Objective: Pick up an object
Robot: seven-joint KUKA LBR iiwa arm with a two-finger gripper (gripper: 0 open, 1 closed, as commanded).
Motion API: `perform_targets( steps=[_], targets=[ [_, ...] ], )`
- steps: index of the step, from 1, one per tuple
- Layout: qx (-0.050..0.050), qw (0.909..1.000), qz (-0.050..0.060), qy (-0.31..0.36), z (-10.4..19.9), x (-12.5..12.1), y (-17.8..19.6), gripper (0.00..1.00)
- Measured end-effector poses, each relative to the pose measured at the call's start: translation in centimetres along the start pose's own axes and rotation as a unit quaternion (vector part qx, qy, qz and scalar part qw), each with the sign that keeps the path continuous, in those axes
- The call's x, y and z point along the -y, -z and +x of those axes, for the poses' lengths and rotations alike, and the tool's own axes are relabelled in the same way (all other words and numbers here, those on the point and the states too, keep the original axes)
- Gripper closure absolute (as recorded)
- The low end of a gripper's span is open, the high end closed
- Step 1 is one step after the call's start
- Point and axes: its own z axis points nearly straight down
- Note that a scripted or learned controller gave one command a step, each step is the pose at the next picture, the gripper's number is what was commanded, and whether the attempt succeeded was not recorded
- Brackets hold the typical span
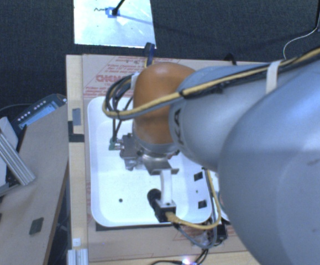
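**When fishing in this bin: tiny flat bits, tricky grab**

While hanging low over the white bin [101,148], hard to read the gripper [127,158]. Tucked under the orange band [157,104], so can't tell whether spread or pressed together, and nothing visibly pinched.

Likeliest targets: a black piece [198,176] on the bin floor, right of the gripper and close under the big grey arm [270,164], plus a second black piece [202,204] nearer the front rim. Also a dark speck [120,199] toward the front left, too small to identify.

Guessing light, stiff and thin, lying flat. Probably not fragile, but easy to skid on smooth plastic. Best bet: come straight down, straddle a piece across its short sides, close gently right at the floor.
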Motion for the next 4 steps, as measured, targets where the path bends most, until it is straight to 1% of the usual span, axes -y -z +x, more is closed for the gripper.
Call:
perform_targets(
  steps=[1,2,3,4],
  targets=[
    [-0.001,1.0,-0.004,-0.001,-0.3,1.2,4.9,1.0],
    [-0.003,1.0,-0.008,0.0,0.8,1.2,16.6,1.0],
    [0.002,1.0,0.001,-0.003,0.6,1.3,7.1,1.0],
    [-0.005,0.9999,-0.012,-0.001,0.7,1.2,28.3,1.0]
  ],
)
